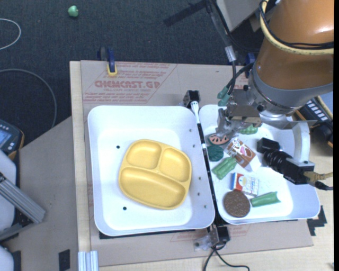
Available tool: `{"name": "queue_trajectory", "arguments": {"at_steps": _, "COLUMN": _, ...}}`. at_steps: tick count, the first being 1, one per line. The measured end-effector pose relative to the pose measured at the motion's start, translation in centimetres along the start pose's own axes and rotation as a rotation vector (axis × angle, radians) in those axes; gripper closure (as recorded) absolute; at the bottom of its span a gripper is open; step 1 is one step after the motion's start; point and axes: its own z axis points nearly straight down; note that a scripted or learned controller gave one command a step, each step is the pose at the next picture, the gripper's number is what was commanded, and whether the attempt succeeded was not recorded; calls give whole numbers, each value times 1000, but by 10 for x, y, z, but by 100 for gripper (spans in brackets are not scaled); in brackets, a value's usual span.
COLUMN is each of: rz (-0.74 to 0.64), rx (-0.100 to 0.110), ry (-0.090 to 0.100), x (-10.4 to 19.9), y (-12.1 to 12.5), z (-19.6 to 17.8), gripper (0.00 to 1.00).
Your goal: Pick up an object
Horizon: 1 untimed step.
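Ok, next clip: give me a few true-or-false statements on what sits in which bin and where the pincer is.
1. The yellow divided tray lies in the left bin. True.
2. The pincer is over the left bin. False: it is over the right bin, near its far end.
3. The brown round disc lies at the near edge of the right bin. True.
4. The yellow tray holds small toys. False: its compartments show nothing in them; the small items lie in the right bin.
5. A small green ball lies on the dark floor beyond the bench. True.

Brown bench (132, 84), two white bins side by side, left bin (106, 159), right bin (302, 201)
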Motion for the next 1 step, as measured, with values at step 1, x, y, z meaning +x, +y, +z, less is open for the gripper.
{"name": "queue_trajectory", "arguments": {"at_steps": 1, "rz": 1, "rx": 1, "ry": 0, "x": 49, "y": -5, "z": -47, "gripper": 100}}
